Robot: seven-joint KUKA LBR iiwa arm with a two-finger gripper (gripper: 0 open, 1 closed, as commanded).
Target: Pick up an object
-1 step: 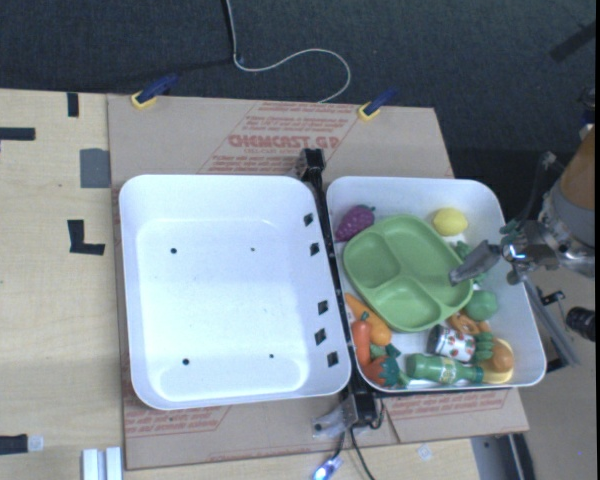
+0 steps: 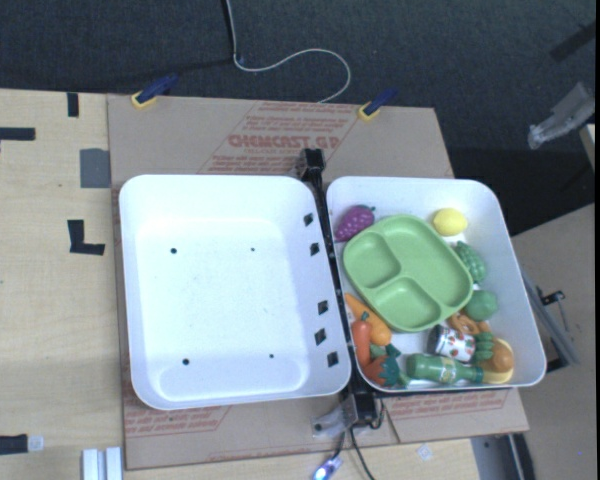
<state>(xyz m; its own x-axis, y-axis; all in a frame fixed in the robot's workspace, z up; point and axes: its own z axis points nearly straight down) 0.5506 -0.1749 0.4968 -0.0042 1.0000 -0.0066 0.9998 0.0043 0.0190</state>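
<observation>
Pale wooden tabletop (image 2: pixel 40 268) with black tape marks; dark carpet (image 2: pixel 100 18) beyond, crossed by a thin white cable (image 2: pixel 290 60). Brown cardboard sheet (image 2: pixel 270 138) with red print laid under both bins, pinned at its far edge by two yellow-and-blue clamps (image 2: pixel 155 90). Left bin (image 2: pixel 140 198): white, shallow, four small dark dots on its floor. Right bin (image 2: pixel 500 218): touching the left one along a black hinge strip, crowded with toy food. Green divided plate (image 2: pixel 407 271) tilted across the middle, lying on other pieces. Purple grapes (image 2: pixel 355 218) at the far-left corner, yellow round fruit (image 2: pixel 449 221) just beyond the plate's far rim. Orange carrot (image 2: pixel 363 333) by the near-left wall, green bottle-shaped piece (image 2: pixel 435 368) along the near wall, small white can (image 2: pixel 452 343) just behind it. Grey gripper (image 2: pixel 560 120) at the upper right over the carpet, well apart from the bins; blurred, open or closed cannot be told.
</observation>
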